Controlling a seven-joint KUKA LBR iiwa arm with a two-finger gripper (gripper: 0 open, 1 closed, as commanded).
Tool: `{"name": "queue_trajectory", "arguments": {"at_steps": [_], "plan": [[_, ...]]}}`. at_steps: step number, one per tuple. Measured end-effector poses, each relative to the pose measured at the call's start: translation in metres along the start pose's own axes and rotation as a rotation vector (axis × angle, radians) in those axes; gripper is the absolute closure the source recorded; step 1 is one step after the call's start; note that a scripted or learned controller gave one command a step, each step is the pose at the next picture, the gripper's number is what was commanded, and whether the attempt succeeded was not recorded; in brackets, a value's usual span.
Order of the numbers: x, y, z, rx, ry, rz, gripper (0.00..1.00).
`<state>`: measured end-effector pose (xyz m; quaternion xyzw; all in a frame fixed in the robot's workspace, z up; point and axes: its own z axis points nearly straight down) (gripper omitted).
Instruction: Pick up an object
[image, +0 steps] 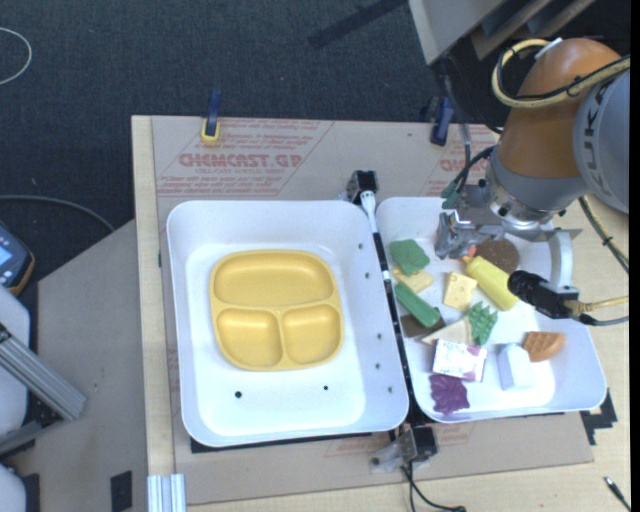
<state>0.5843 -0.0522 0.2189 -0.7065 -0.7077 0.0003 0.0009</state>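
Yellow divided tray (275, 320) sits in the left bin (190, 300), well off to the pincer's left. Right bin (580, 385) holds the small pieces: green block (408, 254) just left of the pincer (458, 238), yellow cylinder (490, 282) just below-right, lying diagonally. How far the pincer is open I cannot tell; nothing visibly held.

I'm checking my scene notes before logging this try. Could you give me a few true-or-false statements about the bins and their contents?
1. The yellow three-compartment plastic tray lies in the left white bin. True.
2. That tray holds toy food. False: its compartments are bare.
3. The purple grape-like toy lies near the front edge of the right white bin. True.
4. The pincer hangs over the left bin. False: it is over the right bin.
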Motion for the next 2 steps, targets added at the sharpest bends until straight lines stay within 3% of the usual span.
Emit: {"name": "queue_trajectory", "arguments": {"at_steps": [2], "plan": [[-0.0025,0.0040,0.0035,-0.002,-0.002,0.001,1.00]]}}
